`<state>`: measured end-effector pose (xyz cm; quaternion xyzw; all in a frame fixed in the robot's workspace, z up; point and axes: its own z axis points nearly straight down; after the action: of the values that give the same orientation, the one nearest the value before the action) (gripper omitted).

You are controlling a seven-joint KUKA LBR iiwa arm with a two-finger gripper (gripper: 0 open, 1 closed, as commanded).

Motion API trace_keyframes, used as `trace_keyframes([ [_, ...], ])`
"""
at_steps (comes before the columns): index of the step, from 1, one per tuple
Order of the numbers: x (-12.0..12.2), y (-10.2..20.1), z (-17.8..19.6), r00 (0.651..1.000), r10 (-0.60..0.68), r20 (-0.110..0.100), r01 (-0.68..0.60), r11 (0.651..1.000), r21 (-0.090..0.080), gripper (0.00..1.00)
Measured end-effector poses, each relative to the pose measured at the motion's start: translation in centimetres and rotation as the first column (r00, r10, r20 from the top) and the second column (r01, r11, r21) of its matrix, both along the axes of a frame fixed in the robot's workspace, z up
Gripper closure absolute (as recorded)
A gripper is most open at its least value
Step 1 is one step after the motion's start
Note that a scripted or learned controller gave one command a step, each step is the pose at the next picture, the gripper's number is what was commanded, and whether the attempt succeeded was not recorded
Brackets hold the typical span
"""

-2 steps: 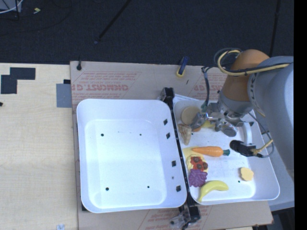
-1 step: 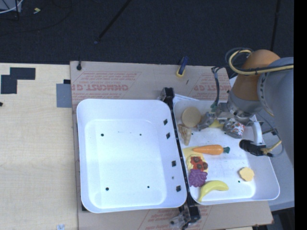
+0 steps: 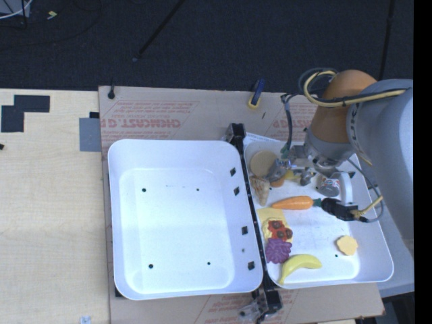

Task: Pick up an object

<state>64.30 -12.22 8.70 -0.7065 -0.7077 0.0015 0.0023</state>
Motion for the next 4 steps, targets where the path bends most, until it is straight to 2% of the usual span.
trace_keyframes([
  [1,0.0,-0.8,0.0,1.000,-0.001,0.002,0.001,1.000,-0.001,0.00],
  [2,0.1,-4.6,0.1,1.000,-0.002,0.005,0.002,1.000,-0.002,0.00],
  [3,-0.1,-4.5,1.1,1.000,-0.001,-0.005,0.001,1.000,0.003,1.00],
  [4,-0.9,-6.8,20.2,1.000,-0.003,0.013,0.003,1.000,-0.005,1.00],
])
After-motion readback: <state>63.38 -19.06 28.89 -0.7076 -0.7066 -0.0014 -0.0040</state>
